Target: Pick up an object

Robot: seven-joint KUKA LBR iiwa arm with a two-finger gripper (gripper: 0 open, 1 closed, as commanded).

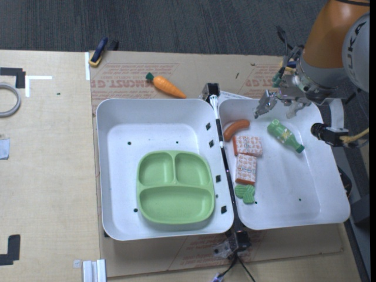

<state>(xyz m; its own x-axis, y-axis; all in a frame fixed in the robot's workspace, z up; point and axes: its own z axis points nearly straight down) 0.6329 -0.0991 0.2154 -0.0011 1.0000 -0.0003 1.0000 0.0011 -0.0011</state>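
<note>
Camera view: the gripper (pixel 271 100) is positioned over the far edge of the right bin (pixel 329 207), with the grey arm (pixel 332 37) entering from the right. The fingers (pixel 262 106) stand slightly apart and clamp nothing. A green bottle (pixel 285 136) lies tilted on the bin floor just beside the gripper, apart from it. A sausage (pixel 236 128), two red-and-white packets (pixel 247 156) and a green toy piece (pixel 246 193) lie along the bin's left wall. The left bin (pixel 117 128) holds a green divided plate (pixel 175 187). A toy carrot (pixel 165 85) lies on the table (pixel 47 169) behind the bins
</note>
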